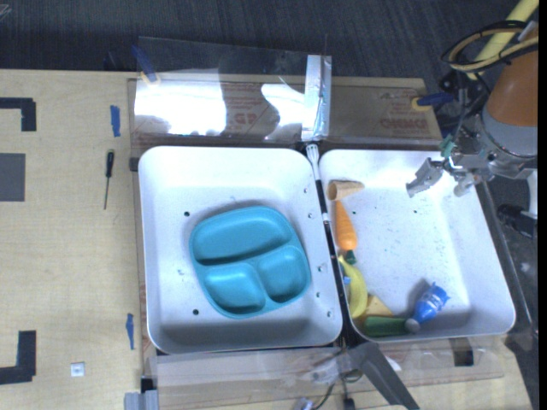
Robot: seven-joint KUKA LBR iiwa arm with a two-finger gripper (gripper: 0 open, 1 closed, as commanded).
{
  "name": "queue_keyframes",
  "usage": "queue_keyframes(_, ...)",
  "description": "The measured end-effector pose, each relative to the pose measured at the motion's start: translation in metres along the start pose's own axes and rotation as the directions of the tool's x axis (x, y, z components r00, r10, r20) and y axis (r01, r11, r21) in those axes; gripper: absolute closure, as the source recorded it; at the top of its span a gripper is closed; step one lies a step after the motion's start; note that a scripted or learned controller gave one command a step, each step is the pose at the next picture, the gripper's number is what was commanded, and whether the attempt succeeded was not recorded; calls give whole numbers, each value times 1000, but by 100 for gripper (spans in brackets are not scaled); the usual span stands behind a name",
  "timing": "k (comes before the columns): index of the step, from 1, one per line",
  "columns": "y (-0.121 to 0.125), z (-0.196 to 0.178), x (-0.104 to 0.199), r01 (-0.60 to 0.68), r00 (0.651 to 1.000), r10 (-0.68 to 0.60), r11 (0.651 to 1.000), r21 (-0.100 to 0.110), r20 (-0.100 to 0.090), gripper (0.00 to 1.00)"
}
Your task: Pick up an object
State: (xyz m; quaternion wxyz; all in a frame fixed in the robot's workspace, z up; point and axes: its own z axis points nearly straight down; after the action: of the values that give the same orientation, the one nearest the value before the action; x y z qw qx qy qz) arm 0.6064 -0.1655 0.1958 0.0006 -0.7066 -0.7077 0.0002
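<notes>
Closest to you, in the right bin (479, 254), a blue bottle (428, 303) with a white cap lies near the front wall. Just beside it you see a dark green cucumber (385, 324) lying flat, and a curved yellow banana (356, 287) along the left wall. Above the banana sits a smooth orange carrot (344, 226), and past that a small tan wedge (345, 189) in the far corner. The bin floor looks white and speckled.

In the left bin (171, 186) you see a shiny blue plastic tray (248, 260) with three rounded sections.

Farther back stands a clear plastic sheet (231, 96), bright with glare. The brown board behind has red writing too blurry to read.

The claw (443, 176) hangs over the right bin's far right edge. Its grey fingers are spread apart and hold nothing.
</notes>
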Motion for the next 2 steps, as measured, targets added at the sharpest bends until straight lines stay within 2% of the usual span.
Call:
queue_keyframes(1, 18, 97, 20, -158, 987, 158, 987, 6, -1, 0)
queue_keyframes(2, 7, 93, 17, -291, 957, 291, 957, 3, -1, 0)
